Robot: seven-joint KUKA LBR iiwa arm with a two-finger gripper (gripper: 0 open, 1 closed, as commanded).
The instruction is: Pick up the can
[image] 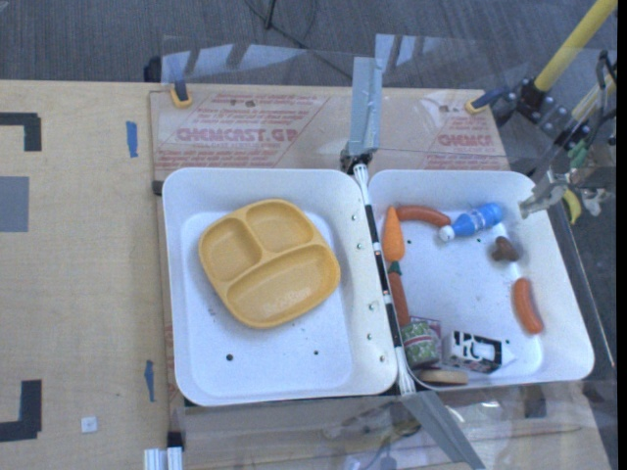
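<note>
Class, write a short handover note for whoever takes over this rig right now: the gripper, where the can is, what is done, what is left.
Gripper: at the far right rim of the right bin, well apart from the can; whether it is open or shut is unclear.
Can: in that bin's near left corner, beside a black-and-white box.
Done: nothing yet; the can is not picked up.
Left: cross the bin to the can, grasp it, lift it.

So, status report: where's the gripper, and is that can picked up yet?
Gripper at right bin's far right edge. Can lies in near left corner, not picked up. Carton close beside it, carrot farther back.
</note>
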